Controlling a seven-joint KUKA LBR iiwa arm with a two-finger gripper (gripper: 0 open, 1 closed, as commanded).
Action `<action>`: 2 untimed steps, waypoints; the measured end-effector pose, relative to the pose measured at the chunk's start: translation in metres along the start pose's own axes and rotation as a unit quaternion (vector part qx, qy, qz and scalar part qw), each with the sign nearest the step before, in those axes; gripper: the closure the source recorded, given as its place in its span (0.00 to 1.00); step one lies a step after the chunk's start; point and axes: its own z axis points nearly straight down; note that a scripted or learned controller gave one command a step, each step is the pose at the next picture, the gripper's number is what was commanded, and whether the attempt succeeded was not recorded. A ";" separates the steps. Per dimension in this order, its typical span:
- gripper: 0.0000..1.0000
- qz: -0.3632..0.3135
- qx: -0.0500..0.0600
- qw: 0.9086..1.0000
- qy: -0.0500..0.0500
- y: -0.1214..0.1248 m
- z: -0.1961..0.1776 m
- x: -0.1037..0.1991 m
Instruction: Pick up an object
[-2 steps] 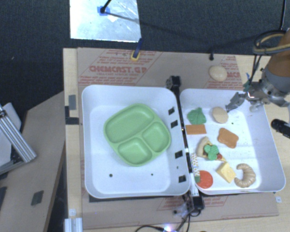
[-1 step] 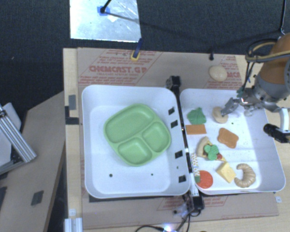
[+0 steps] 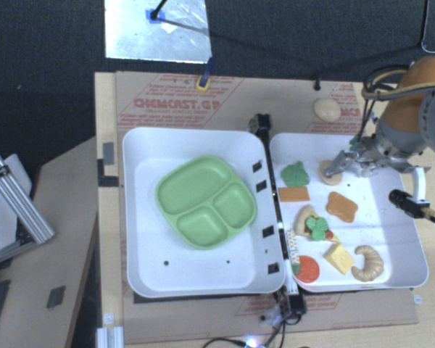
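A small round tan piece [image 3: 328, 170] lies flat on the right bin's floor, touching the fingers' [image 3: 338, 166] tips.

The arm [image 3: 429, 114] is a rounded grey body with an orange band [image 3: 429, 75] wrapping it above the wrist. Black cables [image 3: 377, 78] loop beside the band. Below sits a cluttered silvery metal wrist block ending in the gripper [image 3: 333, 167], and a black cylindrical fitting [image 3: 406, 201] with a white bracket juts out.

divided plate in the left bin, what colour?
Light green; the plate shows plainly in the camera view, lying in the left bin.
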 end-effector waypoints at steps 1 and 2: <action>1.00 -0.001 -0.004 1.000 -0.001 0.002 -0.014 0.000; 1.00 0.000 -0.001 1.000 0.000 -0.001 -0.067 0.009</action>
